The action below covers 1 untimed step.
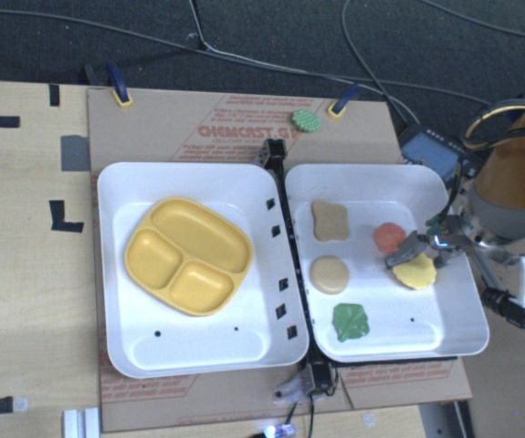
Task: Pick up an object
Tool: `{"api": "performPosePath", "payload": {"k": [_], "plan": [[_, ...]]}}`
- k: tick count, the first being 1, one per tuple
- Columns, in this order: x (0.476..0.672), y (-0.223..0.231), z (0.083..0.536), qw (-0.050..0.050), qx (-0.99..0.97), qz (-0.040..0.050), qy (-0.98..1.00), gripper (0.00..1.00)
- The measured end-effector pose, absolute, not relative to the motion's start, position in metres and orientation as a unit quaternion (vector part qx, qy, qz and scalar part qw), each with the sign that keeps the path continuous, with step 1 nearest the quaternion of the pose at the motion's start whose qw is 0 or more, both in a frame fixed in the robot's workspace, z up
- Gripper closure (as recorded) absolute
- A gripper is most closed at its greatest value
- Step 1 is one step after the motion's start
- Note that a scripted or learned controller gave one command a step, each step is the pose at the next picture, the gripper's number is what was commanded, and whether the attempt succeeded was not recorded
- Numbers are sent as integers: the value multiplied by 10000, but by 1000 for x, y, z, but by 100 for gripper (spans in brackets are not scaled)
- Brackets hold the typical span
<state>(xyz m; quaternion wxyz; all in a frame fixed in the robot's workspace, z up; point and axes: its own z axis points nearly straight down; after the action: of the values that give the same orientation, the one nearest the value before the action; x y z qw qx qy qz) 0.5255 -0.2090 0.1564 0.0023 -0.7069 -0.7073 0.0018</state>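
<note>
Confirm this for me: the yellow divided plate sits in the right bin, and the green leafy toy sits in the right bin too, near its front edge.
One detail is wrong. The camera view shows the yellow divided plate in the left bin, not the right one. The rest holds: the green leafy toy sits in the right bin, near its front edge.

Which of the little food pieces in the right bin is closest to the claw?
The yellow piece: it lies right at the claw, while the red, tan, cream and green ones sit farther left.
</note>
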Motion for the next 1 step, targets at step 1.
{"api": "performPosePath", "payload": {"k": [1], "plan": [[528,-207,114,2,-7066,12,-7076,0]]}}
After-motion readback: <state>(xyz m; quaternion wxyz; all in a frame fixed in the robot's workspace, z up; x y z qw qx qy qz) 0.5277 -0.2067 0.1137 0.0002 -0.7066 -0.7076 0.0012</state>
